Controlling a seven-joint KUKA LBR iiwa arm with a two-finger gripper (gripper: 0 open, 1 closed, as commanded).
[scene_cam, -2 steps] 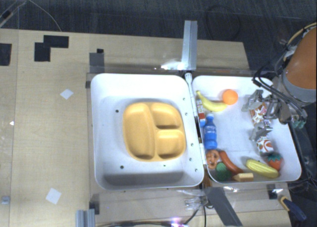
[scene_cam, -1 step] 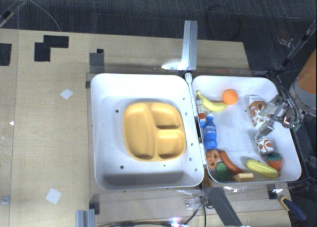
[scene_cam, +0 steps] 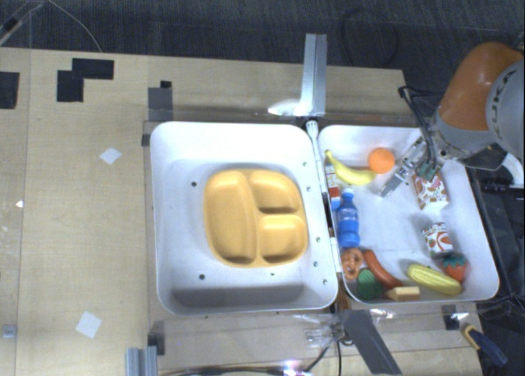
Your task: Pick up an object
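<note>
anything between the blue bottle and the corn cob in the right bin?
Camera view: between the blue bottle and the corn cob lie a sausage and bare floor of the right bin.

A yellow three-compartment tray (scene_cam: 253, 217) lies in the middle of the left white bin (scene_cam: 176, 202). Black tape patches (scene_cam: 82, 79) mark the wooden bench (scene_cam: 74, 226) near its far left corner. A metal post (scene_cam: 315, 75) stands at the bins' far edge.

beside the gripper (scene_cam: 399, 176), an orange ball (scene_cam: 381, 160) and yellow banana (scene_cam: 351, 171); beyond, a blue bottle (scene_cam: 348, 220) and mustard-yellow tray (scene_cam: 254, 217).
</note>
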